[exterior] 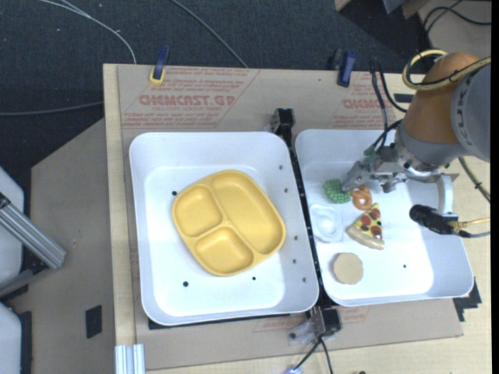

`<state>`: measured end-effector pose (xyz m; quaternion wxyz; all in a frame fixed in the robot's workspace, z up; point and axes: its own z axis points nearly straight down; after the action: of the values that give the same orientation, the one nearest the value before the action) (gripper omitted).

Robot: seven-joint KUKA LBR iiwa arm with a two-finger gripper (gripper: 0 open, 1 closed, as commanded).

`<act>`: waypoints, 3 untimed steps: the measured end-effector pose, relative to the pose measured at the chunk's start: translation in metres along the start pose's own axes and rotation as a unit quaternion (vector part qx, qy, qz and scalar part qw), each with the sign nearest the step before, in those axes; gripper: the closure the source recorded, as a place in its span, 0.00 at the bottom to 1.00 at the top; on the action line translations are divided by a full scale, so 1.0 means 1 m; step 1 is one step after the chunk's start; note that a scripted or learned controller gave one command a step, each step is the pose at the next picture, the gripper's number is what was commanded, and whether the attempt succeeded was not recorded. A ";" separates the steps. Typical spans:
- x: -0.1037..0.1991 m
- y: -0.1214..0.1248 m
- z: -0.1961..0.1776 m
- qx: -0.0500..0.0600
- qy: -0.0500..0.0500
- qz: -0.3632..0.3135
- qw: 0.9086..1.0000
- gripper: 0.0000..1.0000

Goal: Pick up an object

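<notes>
In the right bin lie a green leafy piece, a small brown donut, a pizza slice, a clear white cup-like piece and a tan round cookie. My gripper hangs low over the bin's upper left part, right above the donut and beside the green piece. Nothing shows between its fingers. The left bin holds a yellow divided plate.
The two bins stand side by side on a cardboard-topped bench with blue clamps at its far edge. The arm's orange band rises over the right bin's far right corner. Bare floor shows in the right bin's lower right.
</notes>
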<state>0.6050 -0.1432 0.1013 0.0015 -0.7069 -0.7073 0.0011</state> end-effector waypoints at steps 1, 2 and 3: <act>-0.001 0.004 0.010 -0.007 -0.001 0.000 1.000 0.00; -0.002 0.005 0.000 -0.009 -0.003 0.000 1.000 1.00; -0.006 0.003 -0.064 -0.006 -0.002 0.000 1.000 1.00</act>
<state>0.6081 -0.1490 0.1650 -0.0036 -0.7069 -0.7073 -0.0018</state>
